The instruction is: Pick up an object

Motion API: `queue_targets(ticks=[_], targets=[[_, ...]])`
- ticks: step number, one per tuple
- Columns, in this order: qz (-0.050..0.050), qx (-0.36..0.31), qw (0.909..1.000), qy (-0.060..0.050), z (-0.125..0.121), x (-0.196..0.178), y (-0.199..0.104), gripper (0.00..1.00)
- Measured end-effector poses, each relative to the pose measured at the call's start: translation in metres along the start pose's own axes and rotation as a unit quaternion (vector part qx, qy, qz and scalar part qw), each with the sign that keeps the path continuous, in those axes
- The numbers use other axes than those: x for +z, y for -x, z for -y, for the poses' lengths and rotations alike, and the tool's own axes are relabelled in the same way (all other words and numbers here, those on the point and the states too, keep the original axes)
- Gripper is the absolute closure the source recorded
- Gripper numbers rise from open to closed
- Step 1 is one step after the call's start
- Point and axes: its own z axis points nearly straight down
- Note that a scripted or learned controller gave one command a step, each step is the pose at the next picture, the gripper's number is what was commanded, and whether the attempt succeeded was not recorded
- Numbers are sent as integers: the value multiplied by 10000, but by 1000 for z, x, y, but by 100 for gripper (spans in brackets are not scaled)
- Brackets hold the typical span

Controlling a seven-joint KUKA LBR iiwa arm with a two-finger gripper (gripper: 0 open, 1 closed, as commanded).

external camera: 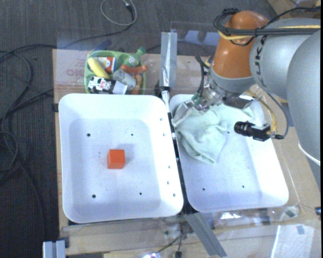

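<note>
cloth first: a crumpled pale green fabric rag [203, 135] lies bunched in the upper left of the shallow white plastic right bin [258, 192], and my two-finger gripper [200, 104] sits low over the rag's top edge, right by the rail between the bins. i cannot tell from here how the hand is set, nor whether any fabric is caught in it, so i count nothing as held. i judge the arm is there because the rag is the only thing in that bin to go for.

the other candidate, a small orange cube [116, 158], rests alone near the middle of the shallow white plastic left bin [75, 117], well apart from the gripper.

beyond the left bin stands a green plastic basket of mixed toys [114, 72], out of play, i reckon. the bins rest on a pale wooden bench [70, 58], with dark carpeted floor [32, 15] around it and loose black cables [11, 79] trailing across the left side.
</note>
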Motion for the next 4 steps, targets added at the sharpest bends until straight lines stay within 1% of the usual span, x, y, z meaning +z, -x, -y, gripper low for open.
queue_targets(ticks=[1, 2, 3, 4], targets=[[-4, 1176, 9931, -11, 47, 35, 80, 0], [-12, 1793, 9838, 0, 102, 59, 155, 0], [2, 1953, 9807, 3, 78, 25, 170, 0], [8, 2751, 9614, -5, 98, -45, 162, 0]])
